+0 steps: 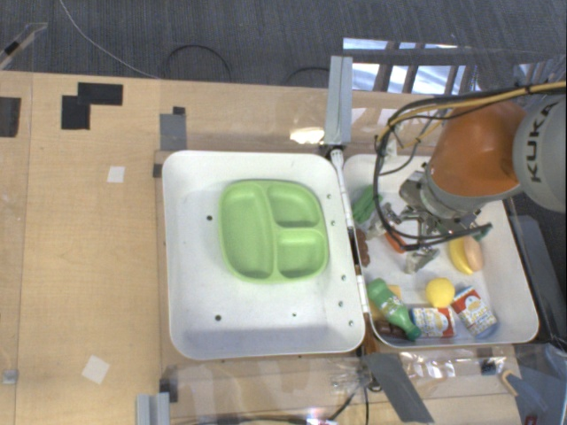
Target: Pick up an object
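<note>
Your gripper (423, 253) hangs low in the right bin (523, 301); you cannot tell what it has hold of, if anything. The closest pick looks like the yellow ball (440, 291), just nearer than the gripper and slightly right.

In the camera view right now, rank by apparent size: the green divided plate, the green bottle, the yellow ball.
1. Green divided plate, by far the largest.
2. Green bottle, lying in the right bin.
3. Yellow ball, smallest, though not much smaller than the bottle.
</note>
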`<control>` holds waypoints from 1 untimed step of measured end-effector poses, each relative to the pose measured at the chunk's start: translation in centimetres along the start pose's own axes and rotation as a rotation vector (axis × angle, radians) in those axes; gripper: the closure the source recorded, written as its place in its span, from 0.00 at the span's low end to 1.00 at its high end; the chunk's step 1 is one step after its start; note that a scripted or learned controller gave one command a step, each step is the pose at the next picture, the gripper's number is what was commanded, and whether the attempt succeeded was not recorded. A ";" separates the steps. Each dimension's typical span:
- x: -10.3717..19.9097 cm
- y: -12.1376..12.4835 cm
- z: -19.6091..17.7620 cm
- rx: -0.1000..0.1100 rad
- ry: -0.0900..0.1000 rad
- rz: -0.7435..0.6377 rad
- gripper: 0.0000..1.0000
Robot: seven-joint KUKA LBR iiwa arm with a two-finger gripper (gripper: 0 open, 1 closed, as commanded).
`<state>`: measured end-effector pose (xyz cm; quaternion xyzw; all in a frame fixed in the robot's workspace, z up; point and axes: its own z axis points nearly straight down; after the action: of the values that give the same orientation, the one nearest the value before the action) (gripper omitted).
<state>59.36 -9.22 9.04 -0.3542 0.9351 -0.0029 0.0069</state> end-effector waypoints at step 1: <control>0.0 -0.7 0.0 -0.002 0.000 0.081 0.00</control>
<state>59.84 -9.75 9.01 -0.3161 0.9487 -0.0017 0.0069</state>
